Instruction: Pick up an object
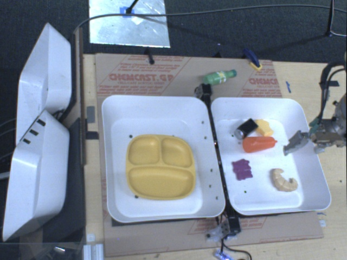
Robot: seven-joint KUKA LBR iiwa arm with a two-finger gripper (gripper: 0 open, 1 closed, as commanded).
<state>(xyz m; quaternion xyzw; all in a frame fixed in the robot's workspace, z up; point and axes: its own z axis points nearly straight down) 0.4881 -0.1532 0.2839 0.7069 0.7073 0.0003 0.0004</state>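
Your easiest target looks to be the orange carrot [259, 143], lying in the right bin [309, 199] just below a yellow block [264, 127] and a black piece [247, 127]. It seems light, stiff and smooth; pinch it across its narrow middle. Your gripper [293, 143] hovers near its tip, holding nothing.
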